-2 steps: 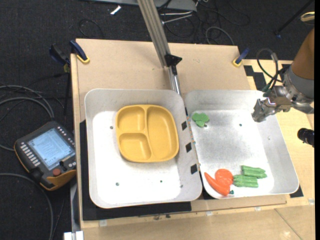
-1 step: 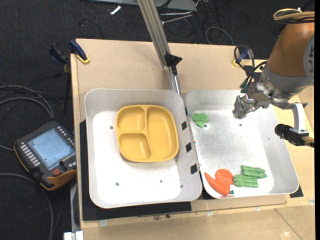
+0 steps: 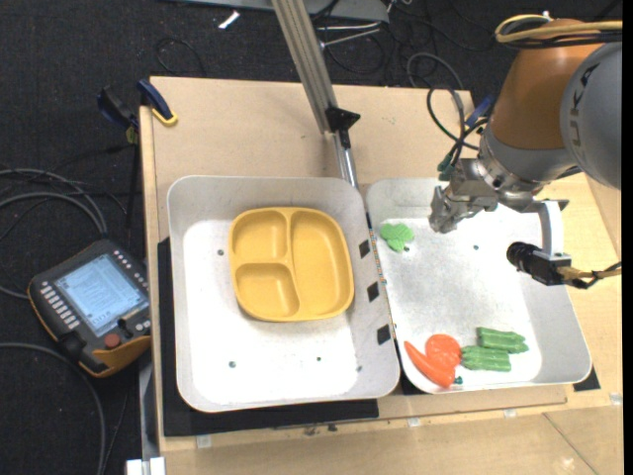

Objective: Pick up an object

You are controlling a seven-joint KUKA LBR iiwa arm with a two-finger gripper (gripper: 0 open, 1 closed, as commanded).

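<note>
Camera view is showing a yellow divided plate [image 3: 293, 263] sitting in the left bin [image 3: 198, 295]. Over in the right bin [image 3: 495, 275], a small green toy piece [image 3: 398, 236] is lying near the divider, with the gripper [image 3: 442, 216] hovering just beside it, nothing between its tips, spread impossible to tell. Orange carrot [image 3: 425, 364], red tomato [image 3: 443, 349] and green pea pods [image 3: 493, 349] are clustering at the near edge.

A yellow three-compartment plate [image 3: 292, 263] is lying in the left white bin [image 3: 198, 364], near its middle. The right white bin [image 3: 554, 310] is sitting just beside it on the tan bench [image 3: 237, 127]. A teach pendant [image 3: 94, 305] with a lit screen is resting on the dark floor [image 3: 69, 28] to the left, trailing black cables. A slanted metal pole [image 3: 307, 47] is crossing above the bench.
</note>
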